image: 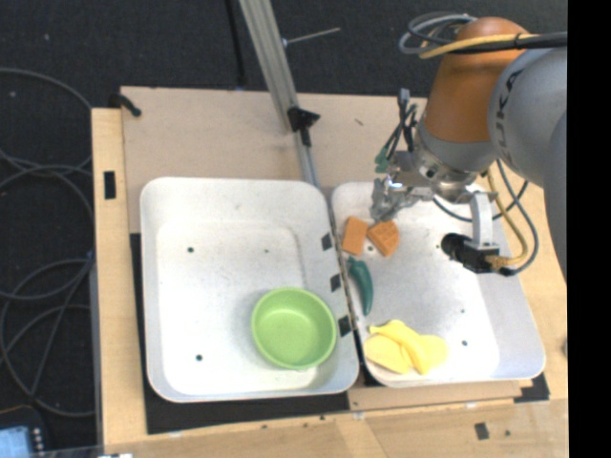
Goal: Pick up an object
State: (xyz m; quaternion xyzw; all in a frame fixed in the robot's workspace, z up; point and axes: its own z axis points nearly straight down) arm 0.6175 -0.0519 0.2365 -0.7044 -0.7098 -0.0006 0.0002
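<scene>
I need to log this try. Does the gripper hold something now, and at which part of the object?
It cannot be told. The gripper sits directly above the two orange blocks in the right bin, but the view does not show a block between its fingers.

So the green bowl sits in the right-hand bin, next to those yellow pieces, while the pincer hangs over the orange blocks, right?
Not quite. The camera view shows the green bowl in the left bin, across the divide from the yellow pieces, which lie in the right bin. The pincer does hang over the orange blocks.
</scene>
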